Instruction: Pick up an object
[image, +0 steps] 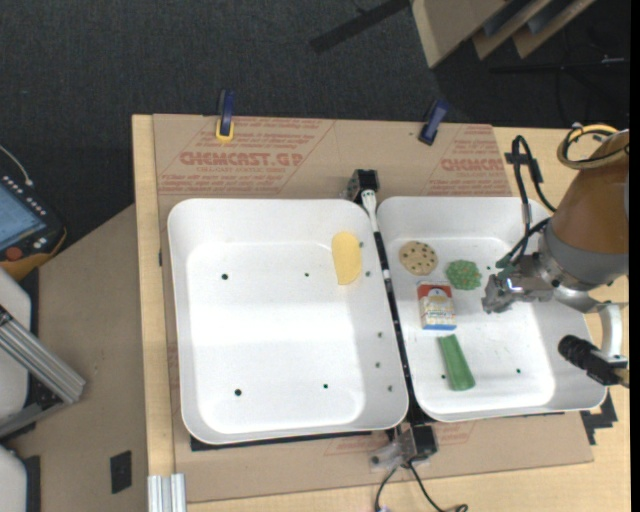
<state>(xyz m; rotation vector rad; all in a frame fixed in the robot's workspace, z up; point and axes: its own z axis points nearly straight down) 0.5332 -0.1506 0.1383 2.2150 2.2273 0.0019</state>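
You can't tell how the jaws stand: the gripper (499, 292) is small and dark over the right bin (530, 385), and nothing shows between its fingers. Nearest, just left of it, you see the green disc (462, 272). A little further left sits the red-and-white box (437, 306), with the cookie (418, 257) above it and the green stick (457, 361) below. Farthest, in the left bin (270, 400), lies the yellow piece (346, 258).

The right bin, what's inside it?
The right bin holds a cookie, a green round thing, a small box and a green stick. The arm covers its right side.
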